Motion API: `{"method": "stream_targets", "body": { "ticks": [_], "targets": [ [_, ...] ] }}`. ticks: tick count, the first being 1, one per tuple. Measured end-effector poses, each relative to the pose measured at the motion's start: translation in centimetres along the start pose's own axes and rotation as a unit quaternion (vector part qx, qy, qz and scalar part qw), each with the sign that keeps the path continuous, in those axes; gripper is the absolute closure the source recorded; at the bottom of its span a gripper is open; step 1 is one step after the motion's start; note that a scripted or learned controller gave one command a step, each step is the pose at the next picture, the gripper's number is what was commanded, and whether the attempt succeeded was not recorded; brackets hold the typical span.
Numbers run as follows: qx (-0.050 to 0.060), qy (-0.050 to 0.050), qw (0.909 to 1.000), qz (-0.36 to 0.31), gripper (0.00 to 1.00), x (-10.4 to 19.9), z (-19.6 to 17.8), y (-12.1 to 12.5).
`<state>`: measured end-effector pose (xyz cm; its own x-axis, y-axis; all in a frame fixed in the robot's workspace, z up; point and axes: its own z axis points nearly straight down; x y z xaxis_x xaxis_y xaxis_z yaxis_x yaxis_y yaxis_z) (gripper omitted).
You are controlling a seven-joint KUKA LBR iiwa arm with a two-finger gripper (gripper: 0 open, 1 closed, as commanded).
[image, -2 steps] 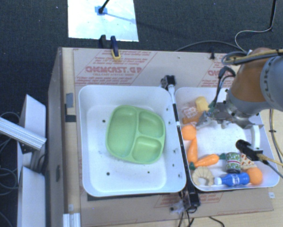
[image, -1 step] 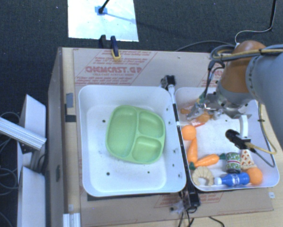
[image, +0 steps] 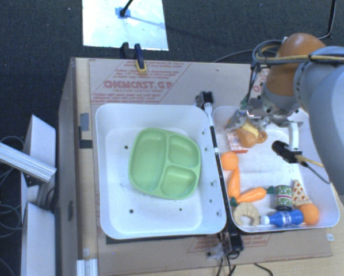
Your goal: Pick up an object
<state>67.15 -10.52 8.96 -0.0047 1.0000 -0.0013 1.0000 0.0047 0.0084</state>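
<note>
Two shallow white bins sit side by side on the bench. The left bin (image: 117, 211) carries a green divided plate (image: 164, 163) roughly at its centre, with bare white floor on all sides of it, widest toward the near edge. The right bin (image: 331, 203) is crowded along its near rim: a croissant-like pastry (image: 246, 213), a blue bottle (image: 284, 218), a small green can (image: 283, 196), a pizza-slice toy (image: 299, 193) and an orange ball (image: 310, 213) lie close together, some touching. Along the shared wall lie an orange round piece (image: 229, 161) and two carrot-like pieces (image: 234, 182) (image: 251, 195). The middle of the right bin's floor, to the right of these, is open.

The arm (image: 327, 96) enters from the right and is cut off by the picture's edge; its bulk hides the far right corner of the right bin. The gripper (image: 248, 121) is down at the far left part of the right bin, over a tan, bread-like object (image: 249, 135) that lies just beside the shared wall. The fingers are blurred against that object, and whether they are spread, closed or pinching it cannot be told. A black part with a cable (image: 287, 150) projects over the bin's open floor, near the gripper.
</note>
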Motion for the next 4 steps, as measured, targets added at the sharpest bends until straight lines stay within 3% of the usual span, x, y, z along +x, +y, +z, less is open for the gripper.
{"method": "stream_targets", "body": {
  "ticks": [1,2,3,4],
  "targets": [
    [0.002,0.0,1.0,0.0,0.0,2.1,-4.1,-0.2],
    [0.004,0.001,1.0,0.001,0.0,2.1,0.5,-5.8],
    [0.002,0.0,1.0,0.0,0.0,1.9,-0.2,-0.3],
    [0.0,0.0,1.0,-0.001,1.0,1.9,-1.4,-0.1]
  ]
}}
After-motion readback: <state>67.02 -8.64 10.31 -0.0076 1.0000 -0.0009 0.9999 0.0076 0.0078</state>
